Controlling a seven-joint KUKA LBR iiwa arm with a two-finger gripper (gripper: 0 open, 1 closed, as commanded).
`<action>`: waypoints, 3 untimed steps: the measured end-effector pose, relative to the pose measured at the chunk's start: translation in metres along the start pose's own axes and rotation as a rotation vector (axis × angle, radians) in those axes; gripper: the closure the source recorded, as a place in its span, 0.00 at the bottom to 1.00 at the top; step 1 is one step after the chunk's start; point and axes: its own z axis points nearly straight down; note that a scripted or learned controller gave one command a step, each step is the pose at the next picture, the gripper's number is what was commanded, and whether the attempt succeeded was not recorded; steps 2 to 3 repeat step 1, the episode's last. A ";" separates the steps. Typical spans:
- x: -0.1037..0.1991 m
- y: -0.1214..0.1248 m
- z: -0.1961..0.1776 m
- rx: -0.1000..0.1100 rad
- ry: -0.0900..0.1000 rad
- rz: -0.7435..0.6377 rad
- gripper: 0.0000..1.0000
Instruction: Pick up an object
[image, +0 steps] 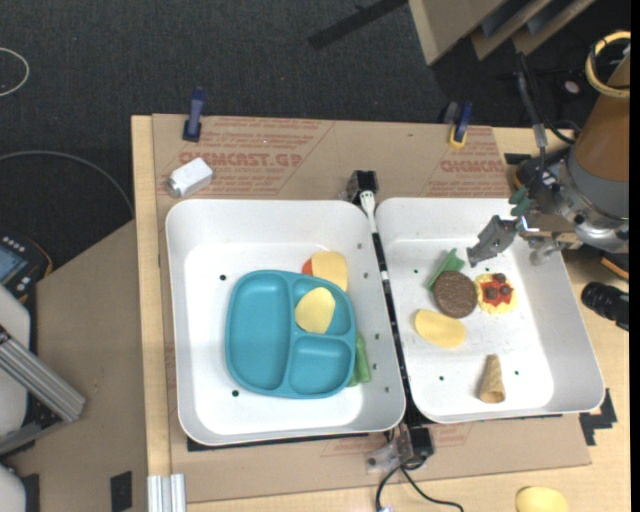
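Soft, even light is falling from above, making the white bins (270, 225) look bright. Shadows are staying faint. Everything is looking a little fuzzy.

Glossy smooth plastic teal tray (262, 335)

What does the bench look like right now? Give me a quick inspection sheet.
Surface: cardboard-covered bench bearing left bin and right bin.
Job's things: right bin holds brown disc, yellow piece, cone, red-and-yellow piece, green piece.
Clutter: left bin holds teal divided tray carrying a yellow piece.
Tool: tool above right bin's far side, holding nothing visible.
Cables: black cable between bins.
Surroundings: dark floor; two clamps at the far edge.
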 end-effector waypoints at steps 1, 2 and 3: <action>0.107 -0.058 -0.059 -0.006 0.004 -0.013 0.00; 0.107 -0.058 -0.059 -0.006 0.004 -0.013 0.00; 0.107 -0.058 -0.059 -0.006 0.004 -0.013 0.00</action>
